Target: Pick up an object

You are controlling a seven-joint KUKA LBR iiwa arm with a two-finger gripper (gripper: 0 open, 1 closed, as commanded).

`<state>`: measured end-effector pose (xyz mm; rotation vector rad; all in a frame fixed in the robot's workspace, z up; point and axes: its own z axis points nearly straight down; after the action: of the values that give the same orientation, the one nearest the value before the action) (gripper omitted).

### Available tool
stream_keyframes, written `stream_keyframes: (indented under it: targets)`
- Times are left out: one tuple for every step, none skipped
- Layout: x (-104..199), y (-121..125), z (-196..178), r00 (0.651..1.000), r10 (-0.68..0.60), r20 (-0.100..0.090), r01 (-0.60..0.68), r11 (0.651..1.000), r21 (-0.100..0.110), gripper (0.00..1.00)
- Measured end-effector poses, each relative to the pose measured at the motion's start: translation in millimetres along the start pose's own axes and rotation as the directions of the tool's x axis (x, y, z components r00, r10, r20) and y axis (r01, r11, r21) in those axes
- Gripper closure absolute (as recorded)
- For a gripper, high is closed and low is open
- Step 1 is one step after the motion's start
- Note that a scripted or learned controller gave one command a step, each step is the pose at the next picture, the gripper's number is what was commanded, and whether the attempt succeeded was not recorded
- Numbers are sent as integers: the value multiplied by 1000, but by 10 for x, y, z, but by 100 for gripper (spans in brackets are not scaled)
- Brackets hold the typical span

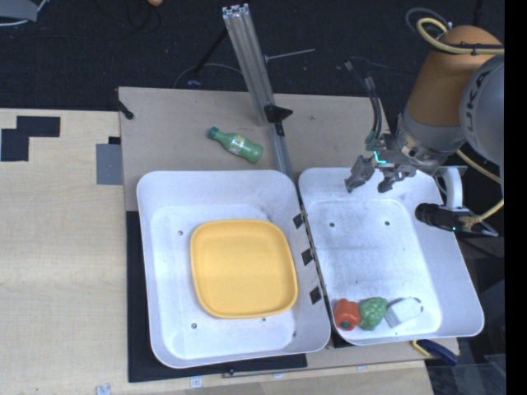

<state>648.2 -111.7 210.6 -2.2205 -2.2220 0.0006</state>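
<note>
In the camera view the pincer point(372, 179) hangs over the right bin's point(428, 270) far edge, fingers spread, gripping nothing. A red object point(347, 313), a green one point(372, 312) and a white one point(403, 310), shapes unclear, huddle at its near rim.

Tan bench point(165, 142), two white bins point(156, 220) side by side, green bottle point(235, 144) lying behind them

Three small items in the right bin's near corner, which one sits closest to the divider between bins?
The red one, leftmost in the row. The green piece touches its right side, and the white block lies farthest right. The gripper hovers open at the bin's far edge.
</note>
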Motion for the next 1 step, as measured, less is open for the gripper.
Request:
stream_keyframes:
  targets:
    - [0, 0, 0, 1000, 0, 0, 0, 1000, 0, 0]
